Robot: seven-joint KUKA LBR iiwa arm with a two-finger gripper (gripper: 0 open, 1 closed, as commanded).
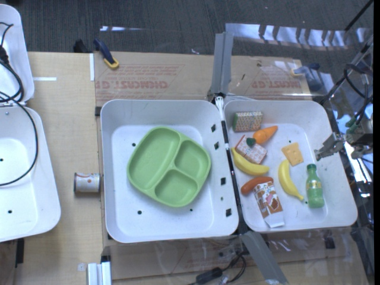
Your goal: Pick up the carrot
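The carrot (265,133) is small and orange with a green top. It lies in the upper middle of the right bin (338,209), between a speckled green-brown block (247,121) and a red-and-white packet (252,152). My gripper (330,148) shows as a grey metal shape at the right rim of that bin, well to the right of the carrot and slightly below it in the view. Nothing touches the carrot from above.
The right bin also holds two bananas (249,164) (289,180), a yellow cheese square (292,154), a sausage (256,184), a small carton (271,203) and a green bottle (314,186). A green divided plate (170,166) lies in the left bin (113,177).
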